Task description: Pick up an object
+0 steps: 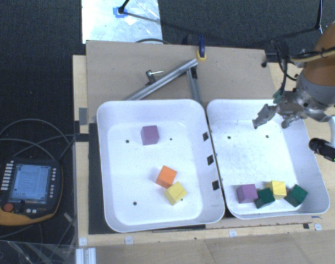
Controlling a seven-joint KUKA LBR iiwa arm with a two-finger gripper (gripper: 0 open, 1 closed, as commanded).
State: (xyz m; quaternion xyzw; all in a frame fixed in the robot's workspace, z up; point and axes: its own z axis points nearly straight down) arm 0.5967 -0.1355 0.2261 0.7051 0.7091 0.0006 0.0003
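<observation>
My gripper (276, 119) hangs over the far part of the right bin (250, 147), open, with nothing between its fingers. Along the right bin's near edge lie a purple cube (246, 193), a dark green cube (264, 197), a yellow cube (278, 188) and another dark green cube (296, 194), all well below the gripper in the view. The left bin (117, 147) holds a purple cube (149, 135), an orange cube (166, 176) and a yellow cube (176, 193) touching the orange one.
A metal bar (161, 80) lies slanted on the board behind the left bin. A teach pendant (25, 191) sits on the floor at the left. Black clips (210, 159) join the two bins along their shared rim.
</observation>
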